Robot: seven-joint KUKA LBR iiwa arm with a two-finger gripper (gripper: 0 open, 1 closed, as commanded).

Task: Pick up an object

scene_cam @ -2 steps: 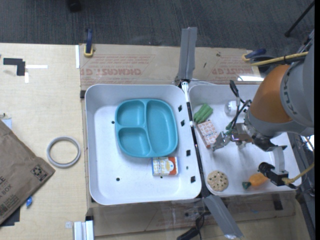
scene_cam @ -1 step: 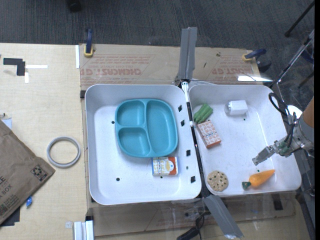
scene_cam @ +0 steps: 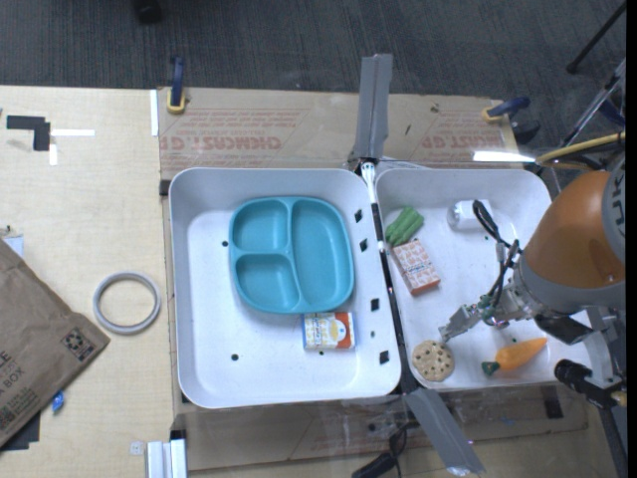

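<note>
Fingers of the metal two-finger gripper (scene_cam: 460, 323) hover just above the round speckled cookie (scene_cam: 432, 360); how far open they stand is unclear.

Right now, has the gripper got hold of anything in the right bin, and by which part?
Nothing is held. The gripper hangs low in the right bin, just above the cookie and left of the carrot, with neither between its fingers.

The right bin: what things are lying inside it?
In the right bin lie a green item, a red-patterned box, a small white object, a cookie and a carrot. The arm covers the bin's right part, so anything there is hidden.
</note>
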